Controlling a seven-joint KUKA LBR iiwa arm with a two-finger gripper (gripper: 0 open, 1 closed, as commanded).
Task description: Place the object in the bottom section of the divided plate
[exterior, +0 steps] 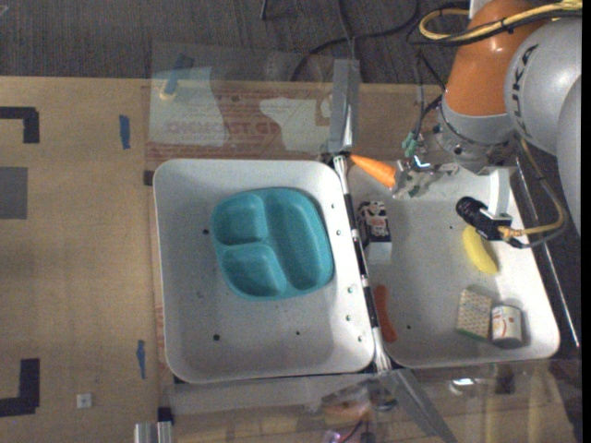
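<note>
A teal divided plate (pixel 272 243) lies in the left bin (pixel 185 330). It has one long section on its right side and two smaller ones on its left. An orange carrot (pixel 371 167) lies at the far left corner of the right bin (pixel 540 335), close to the divider between the bins. My gripper (pixel 412 177) hangs over that corner, just right of the carrot, and the carrot's thick end meets it. Whether the carrot is gripped is hidden from this angle.
The right bin also holds a small printed box (pixel 374 221) by the divider, a yellow banana (pixel 480 251), a red pepper (pixel 384 313), a patterned block (pixel 474 314) and a small can (pixel 507 326). A clear sheet (pixel 231 109) lies behind the left bin.
</note>
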